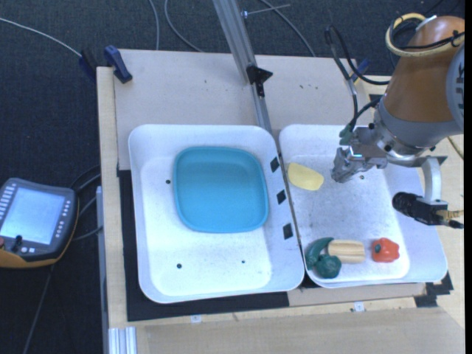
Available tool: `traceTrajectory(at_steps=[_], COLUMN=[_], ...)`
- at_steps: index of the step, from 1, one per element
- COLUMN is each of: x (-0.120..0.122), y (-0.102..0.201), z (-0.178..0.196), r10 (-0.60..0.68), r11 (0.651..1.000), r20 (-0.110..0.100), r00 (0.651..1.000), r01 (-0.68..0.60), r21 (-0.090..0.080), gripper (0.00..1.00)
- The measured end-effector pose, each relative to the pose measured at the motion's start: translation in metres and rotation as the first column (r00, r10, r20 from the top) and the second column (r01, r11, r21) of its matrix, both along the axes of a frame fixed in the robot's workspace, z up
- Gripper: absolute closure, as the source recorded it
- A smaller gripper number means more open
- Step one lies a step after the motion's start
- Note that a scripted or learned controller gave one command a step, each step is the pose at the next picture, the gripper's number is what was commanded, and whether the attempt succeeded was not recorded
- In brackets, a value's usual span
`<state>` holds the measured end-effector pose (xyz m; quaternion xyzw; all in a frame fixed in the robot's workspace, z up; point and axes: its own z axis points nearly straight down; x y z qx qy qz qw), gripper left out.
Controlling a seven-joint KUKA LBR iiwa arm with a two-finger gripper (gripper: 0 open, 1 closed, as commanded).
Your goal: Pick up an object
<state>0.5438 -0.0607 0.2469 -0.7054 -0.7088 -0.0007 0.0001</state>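
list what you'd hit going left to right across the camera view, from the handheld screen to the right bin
handheld screen → blue plate in the left bin → yellow piece → green toy → gripper → red toy near the right bin's far side

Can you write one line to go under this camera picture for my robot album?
Robot gripper hangs over the right bin near a yellow toy; a blue plate sits in the left bin.
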Motion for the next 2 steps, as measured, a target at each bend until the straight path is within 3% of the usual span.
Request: traceTrajectory(at_steps=[2], x=[-0.012], y=[0.110], z=[-0.003], r10=[0.001], r11=[1.000], r20=[0.000], r00=[1.000], r01=[-0.001], r21=[0.000], gripper=[1.00])
